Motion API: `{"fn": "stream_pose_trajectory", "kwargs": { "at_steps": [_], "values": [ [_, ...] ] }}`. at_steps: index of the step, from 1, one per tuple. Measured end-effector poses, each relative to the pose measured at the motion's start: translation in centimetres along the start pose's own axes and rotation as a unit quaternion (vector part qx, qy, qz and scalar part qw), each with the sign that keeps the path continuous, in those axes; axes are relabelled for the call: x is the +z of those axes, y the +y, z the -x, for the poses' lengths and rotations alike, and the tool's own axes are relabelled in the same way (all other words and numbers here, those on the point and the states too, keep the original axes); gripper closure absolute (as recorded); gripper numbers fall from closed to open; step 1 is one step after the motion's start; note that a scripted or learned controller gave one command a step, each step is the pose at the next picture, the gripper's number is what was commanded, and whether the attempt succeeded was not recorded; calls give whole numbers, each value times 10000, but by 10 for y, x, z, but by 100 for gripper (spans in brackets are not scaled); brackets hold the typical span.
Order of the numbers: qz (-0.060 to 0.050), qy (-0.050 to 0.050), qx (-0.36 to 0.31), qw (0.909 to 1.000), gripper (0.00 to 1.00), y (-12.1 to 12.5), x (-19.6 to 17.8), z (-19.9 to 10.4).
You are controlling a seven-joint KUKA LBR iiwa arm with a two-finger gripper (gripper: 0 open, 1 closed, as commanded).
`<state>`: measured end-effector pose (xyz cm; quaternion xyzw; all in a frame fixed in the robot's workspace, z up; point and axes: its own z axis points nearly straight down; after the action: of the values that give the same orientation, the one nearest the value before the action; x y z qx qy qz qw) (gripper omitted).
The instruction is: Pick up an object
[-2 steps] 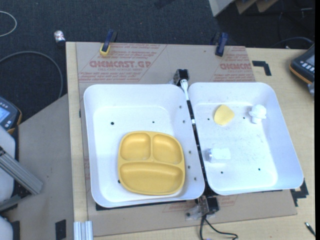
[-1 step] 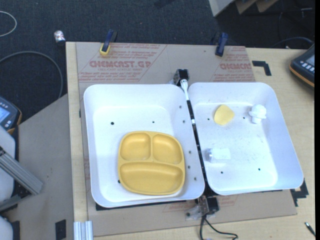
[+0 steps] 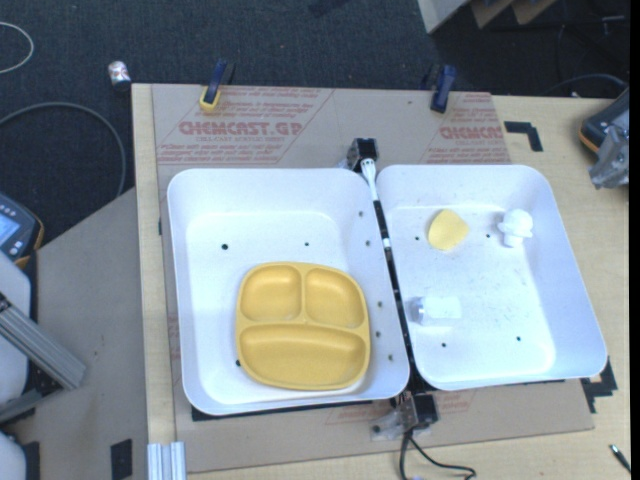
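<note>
Yellow tray (image 3: pixel 302 325) near left bin's (image 3: pixel 190 268) front edge — right bin (image 3: pixel 560 268) roomier.

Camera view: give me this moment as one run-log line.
left bin: yellow divided plate | right bin: yellow piece, two small white objects | nothing picked yet

Two shallow bins are set side by side on a board, their inner rims touching along the middle. In the left bin (image 3: pixel 190 268), a three-compartment plate (image 3: pixel 303 325) is laid toward the near right part. In the right bin (image 3: pixel 570 268), three small things are spread apart: a rounded piece (image 3: pixel 448 230) toward the back, a small knobbed object (image 3: pixel 515 227) just to its right, and a small block (image 3: pixel 433 309) nearer the front, close to the left wall.
</note>
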<state>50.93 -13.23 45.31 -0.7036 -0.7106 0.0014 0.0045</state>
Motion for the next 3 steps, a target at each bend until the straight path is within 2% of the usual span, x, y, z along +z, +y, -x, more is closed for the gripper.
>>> {"fn": "stream_pose_trajectory", "kwargs": {
  "at_steps": [1,3],
  "values": [
    [78,-27,30,10000,100,-31,-38,-30],
    [77,-30,40,10000,100,-30,-83,-52]
  ]
}}
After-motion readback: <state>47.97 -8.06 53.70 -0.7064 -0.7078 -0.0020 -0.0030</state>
